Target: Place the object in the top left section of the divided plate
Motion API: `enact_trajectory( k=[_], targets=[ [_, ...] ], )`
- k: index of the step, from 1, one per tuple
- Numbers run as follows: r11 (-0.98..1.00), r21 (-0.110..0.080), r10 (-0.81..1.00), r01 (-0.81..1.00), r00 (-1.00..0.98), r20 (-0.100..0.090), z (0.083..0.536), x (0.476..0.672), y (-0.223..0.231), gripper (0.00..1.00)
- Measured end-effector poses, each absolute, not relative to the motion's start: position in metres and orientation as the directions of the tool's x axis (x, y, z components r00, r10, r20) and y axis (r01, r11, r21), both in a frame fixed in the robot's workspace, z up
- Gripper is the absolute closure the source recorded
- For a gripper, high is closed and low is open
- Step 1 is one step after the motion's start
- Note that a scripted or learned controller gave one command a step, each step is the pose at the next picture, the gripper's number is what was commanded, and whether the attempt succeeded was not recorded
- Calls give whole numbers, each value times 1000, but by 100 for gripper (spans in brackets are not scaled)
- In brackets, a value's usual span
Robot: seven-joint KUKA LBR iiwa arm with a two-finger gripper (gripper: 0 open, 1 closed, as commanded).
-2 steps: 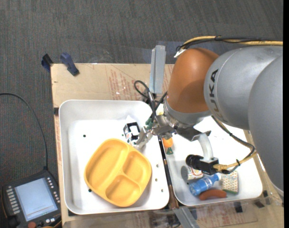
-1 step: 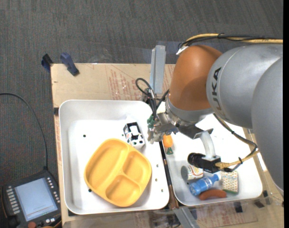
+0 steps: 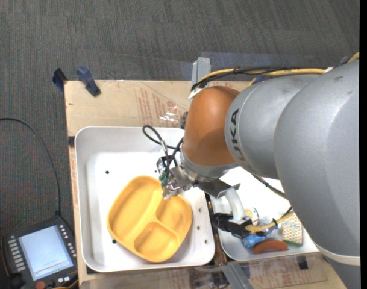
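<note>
A yellow divided plate lies tilted in the left white bin, with three sections. My gripper hangs over the plate's upper right rim, close above it. The arm's orange band and grey body cover most of the gripper, and nothing can be made out between its fingertips. The plate's sections look bare where they show.
The right bin holds several small things at its front: a blue piece, a reddish sausage-like thing and a pale netted item. A teach pendant sits on the floor at lower left. Cardboard lies behind the bins.
</note>
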State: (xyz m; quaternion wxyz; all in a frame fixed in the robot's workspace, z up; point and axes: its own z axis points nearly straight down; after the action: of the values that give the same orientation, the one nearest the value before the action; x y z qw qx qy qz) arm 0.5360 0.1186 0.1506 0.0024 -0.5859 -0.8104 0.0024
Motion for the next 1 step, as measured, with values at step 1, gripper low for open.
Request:
enact_trajectory(
  k=[1],
  targets=[
    [312, -6, 950, 950, -312, 1, 151, 536, 118, 0]
  ],
)
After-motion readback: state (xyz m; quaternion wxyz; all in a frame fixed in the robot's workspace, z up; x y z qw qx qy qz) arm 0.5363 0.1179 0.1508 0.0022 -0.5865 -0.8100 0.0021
